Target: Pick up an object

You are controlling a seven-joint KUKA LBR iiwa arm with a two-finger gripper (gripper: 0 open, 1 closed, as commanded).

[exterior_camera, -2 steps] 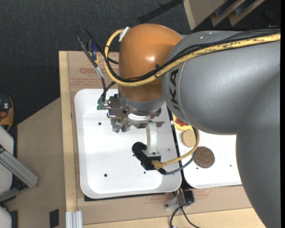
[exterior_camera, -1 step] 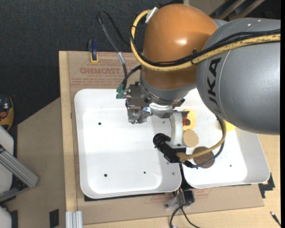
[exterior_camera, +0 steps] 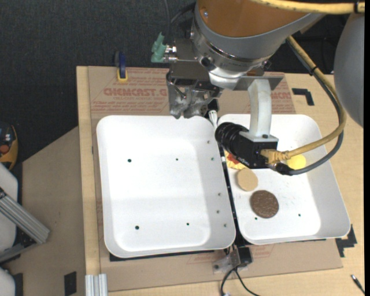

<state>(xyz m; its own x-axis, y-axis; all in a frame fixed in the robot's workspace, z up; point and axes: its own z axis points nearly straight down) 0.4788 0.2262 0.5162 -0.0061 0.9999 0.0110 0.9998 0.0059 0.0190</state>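
Tan disc (exterior_camera: 247, 180) and brown disc (exterior_camera: 265, 204) lie beside the black camera mount (exterior_camera: 245, 148).

Both bins are plain white, the left bin (exterior_camera: 156, 185) dotted with a few small dark spots. In the right bin (exterior_camera: 312, 202) lie a tan disc (exterior_camera: 248, 180), a speckled brown disc (exterior_camera: 265, 204) and something yellow (exterior_camera: 296, 162). The arm's band (exterior_camera: 248, 17) is orange.

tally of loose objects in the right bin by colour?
Tan disc: 1
Dark brown disc: 1
Yellow item, partly behind the cable: 1
Red-and-yellow bit under the black camera mount, partly hidden: 1
Total: 4 visible in the right bin
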